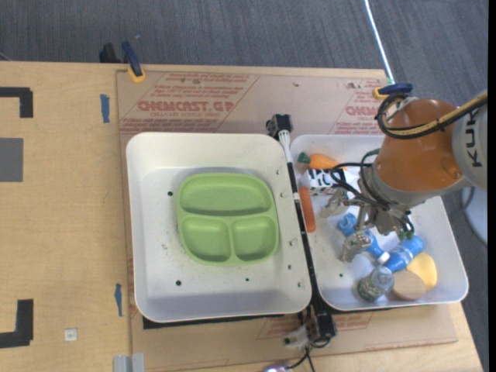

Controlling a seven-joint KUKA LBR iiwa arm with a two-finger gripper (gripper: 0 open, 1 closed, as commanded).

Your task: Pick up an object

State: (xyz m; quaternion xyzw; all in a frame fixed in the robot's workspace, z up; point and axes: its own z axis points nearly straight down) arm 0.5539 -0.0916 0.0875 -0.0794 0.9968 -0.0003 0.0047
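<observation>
Starting at the near edge, you have two white bins side by side on the bench. Right bin (457, 273): its near corner is the crowded part. You see a crumpled silvery grey lump (375, 284) closest to you, a tan rounded piece (408, 286) touching it on the right, and a yellow piece (422, 268) just behind that. A blue and white bottle-like object (397, 257) lies tilted right behind the grey lump, and a second small blue item (346, 224) sits a bit farther back, toward the bin's middle.

The gripper (370, 227) hangs over that same bin, just behind the clutter, its metal fingers pointing down near the blue items. You cannot tell whether it is apart or together, and nothing is clearly seen between its tips. The arm's orange band (418, 149) covers the far middle of the bin.

Along the shared wall, a long orange-red piece (308, 208) lies lengthwise in the right bin. Farther back you get a black and white patterned item (325, 178), and beyond it an orange carrot-like toy (322, 161) with a green end, near the far wall.

Left bin (147, 208): one thing, a green divided tray (228, 216) sitting flat in the middle, one long compartment on the far side, two smaller ones nearer you.
</observation>
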